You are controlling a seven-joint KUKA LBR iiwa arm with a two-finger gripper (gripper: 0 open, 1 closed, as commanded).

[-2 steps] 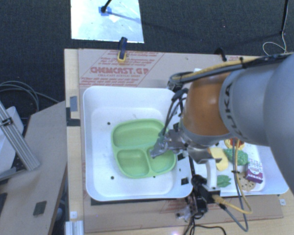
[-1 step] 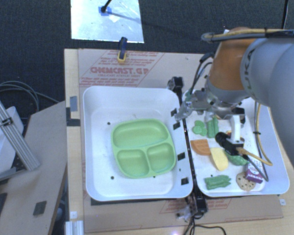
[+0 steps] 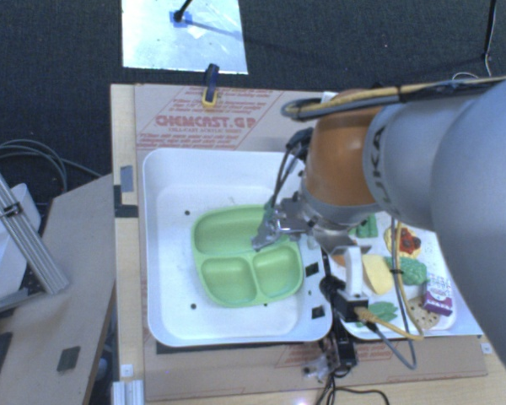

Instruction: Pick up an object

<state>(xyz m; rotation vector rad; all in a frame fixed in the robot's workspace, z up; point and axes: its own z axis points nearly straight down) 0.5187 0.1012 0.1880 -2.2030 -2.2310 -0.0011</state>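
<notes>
Arm (image 3: 422, 159) reaches in from right, end effector (image 3: 266, 234) over green tray (image 3: 236, 264), grip state prob. unreadable.

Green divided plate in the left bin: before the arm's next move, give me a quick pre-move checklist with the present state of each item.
1. Green plate lies flat in the left bin: ok.
2. Gripper is over the plate's right rim: ok.
3. Plate seen between the fingers: cannot tell.
4. Plate compartments bear nothing: ok.
5. Small items lie in the right bin, apart from the plate: ok.
6. Cables hang near the divide between the bins, a possible snag: not ok.
</notes>
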